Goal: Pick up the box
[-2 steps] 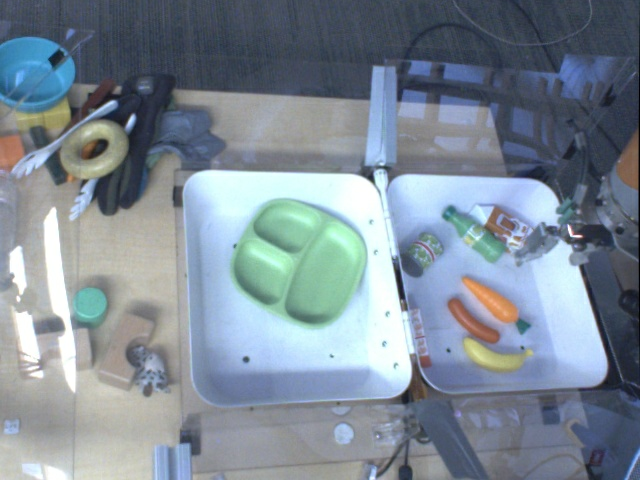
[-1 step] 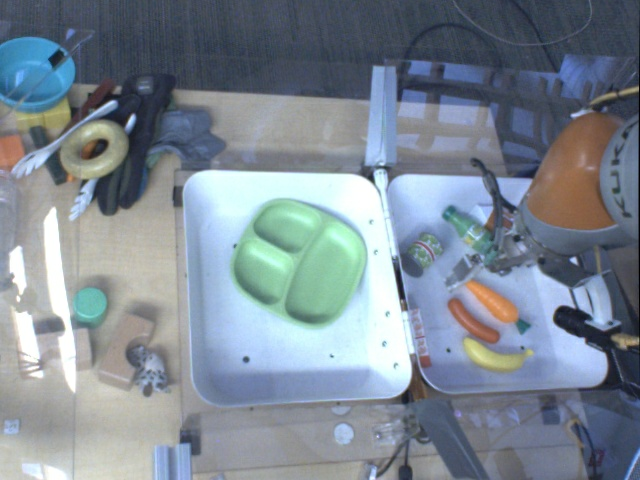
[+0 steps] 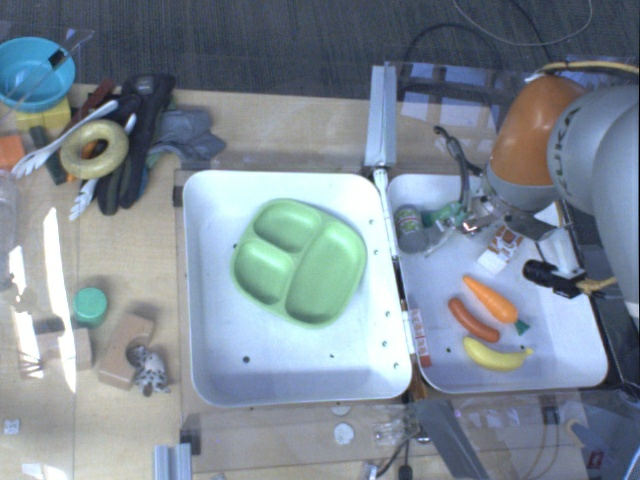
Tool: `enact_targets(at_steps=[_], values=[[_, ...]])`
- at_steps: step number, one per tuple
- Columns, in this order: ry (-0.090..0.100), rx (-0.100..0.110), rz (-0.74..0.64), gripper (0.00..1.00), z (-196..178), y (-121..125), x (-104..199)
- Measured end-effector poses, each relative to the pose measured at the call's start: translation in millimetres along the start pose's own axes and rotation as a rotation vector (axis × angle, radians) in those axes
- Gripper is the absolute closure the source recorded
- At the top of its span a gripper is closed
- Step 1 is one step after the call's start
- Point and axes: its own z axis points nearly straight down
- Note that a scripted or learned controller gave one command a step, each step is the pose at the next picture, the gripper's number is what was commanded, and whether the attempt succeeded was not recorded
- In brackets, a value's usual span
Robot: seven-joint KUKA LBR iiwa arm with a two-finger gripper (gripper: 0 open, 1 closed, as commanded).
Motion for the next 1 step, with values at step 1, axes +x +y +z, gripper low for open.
enact_targets(at_steps=[1], values=[[-0.001, -0.01, -0.179, 0.0, -25.9, -87.4, 21.8]])
